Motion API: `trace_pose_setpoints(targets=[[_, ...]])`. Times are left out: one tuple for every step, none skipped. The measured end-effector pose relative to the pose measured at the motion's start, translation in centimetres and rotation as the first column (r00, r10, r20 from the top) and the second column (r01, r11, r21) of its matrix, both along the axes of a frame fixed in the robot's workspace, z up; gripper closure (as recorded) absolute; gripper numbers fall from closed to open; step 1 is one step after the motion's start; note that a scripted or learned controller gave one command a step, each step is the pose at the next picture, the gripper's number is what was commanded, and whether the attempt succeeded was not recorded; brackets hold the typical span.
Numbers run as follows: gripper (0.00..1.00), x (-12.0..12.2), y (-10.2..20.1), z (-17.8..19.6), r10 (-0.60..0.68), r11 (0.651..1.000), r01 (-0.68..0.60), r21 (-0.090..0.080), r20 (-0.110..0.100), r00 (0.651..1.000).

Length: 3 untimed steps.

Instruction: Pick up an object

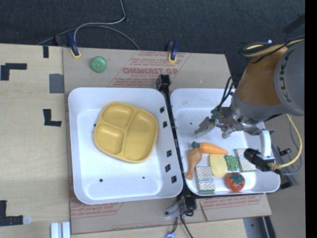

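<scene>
End effector [214, 124] hangs over right bin [188, 108], above toy cluster; fingers spread apart, nothing between them. Carrot [212, 148] lies just below it, beside drumstick [193, 161], yellow block [218, 165], tomato [235, 181], patterned packets [205, 179]. Left bin [81, 133] holds yellow divided plate [126, 132]. Green ball [98, 64] on table [29, 133].

A single fixed camera looks down at a slant from above the bench [29, 148], set far enough back to take in both white bins: the left bin [81, 148] and the right bin [193, 100]. The arm [270, 83] enters from the frame's right.
</scene>
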State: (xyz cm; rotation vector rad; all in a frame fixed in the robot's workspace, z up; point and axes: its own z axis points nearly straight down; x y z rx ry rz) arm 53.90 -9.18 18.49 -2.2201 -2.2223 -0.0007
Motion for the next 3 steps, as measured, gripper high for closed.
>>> trace_pose_setpoints(targets=[[0.0, -1.6, -1.2, -8.5, -0.003, 1.0, 0.003, -0.008, 0.016, 1.0], [0.0, -4.5, -1.0, -9.9, 0.0, 1.0, 0.0, -0.002, 0.005, 1.0], [1.0, -4.4, -0.9, -8.9, 0.001, 1.0, -0.001, 0.001, 0.006, 1.0]])
